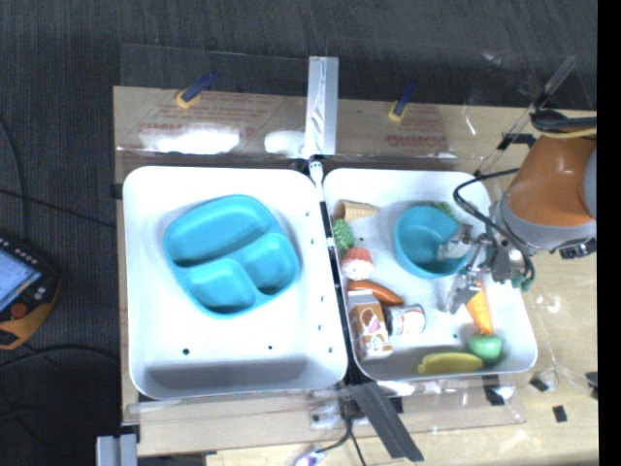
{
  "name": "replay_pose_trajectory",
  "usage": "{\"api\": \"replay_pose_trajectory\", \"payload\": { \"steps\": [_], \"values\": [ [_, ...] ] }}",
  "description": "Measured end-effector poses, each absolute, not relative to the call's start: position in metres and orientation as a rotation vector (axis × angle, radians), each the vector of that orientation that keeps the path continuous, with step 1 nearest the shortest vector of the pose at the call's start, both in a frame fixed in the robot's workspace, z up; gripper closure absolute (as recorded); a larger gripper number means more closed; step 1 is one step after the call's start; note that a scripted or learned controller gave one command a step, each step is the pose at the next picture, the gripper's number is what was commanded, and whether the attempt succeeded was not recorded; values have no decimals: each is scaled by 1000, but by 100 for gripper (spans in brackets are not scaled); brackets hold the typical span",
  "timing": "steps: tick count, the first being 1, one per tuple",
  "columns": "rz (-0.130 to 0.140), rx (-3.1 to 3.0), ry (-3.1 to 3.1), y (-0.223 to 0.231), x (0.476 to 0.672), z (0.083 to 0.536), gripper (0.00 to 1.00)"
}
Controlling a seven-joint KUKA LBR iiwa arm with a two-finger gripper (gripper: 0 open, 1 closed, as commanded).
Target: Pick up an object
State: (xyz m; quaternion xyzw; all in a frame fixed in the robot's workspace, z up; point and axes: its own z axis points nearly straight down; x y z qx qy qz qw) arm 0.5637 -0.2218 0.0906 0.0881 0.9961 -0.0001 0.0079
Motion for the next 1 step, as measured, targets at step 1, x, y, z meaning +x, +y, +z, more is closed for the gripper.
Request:
{"api": "replay_pose_trajectory", "payload": {
  "steps": [1],
  "values": [
    [0,467,3112,-222,624,89,0]
  ]
}}
